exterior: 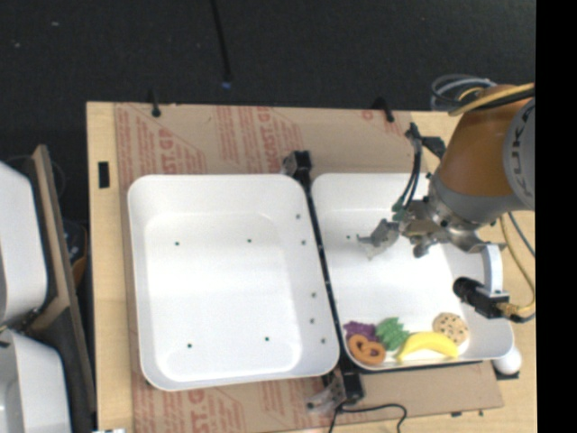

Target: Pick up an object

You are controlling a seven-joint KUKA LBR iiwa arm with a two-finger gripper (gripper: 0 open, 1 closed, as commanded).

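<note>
Cardboard with red print too faint to read covers the table (108, 242). Toy food (407, 339) lies along the right bin's (361, 197) near edge; the tool (383, 235) hovers above, grip unclear.

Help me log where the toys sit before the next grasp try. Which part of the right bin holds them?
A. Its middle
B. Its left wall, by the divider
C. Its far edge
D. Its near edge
D: the banana, cookie, grapes, green toy and pretzel lie in a row along the near edge of the right bin, well below the gripper.
</note>
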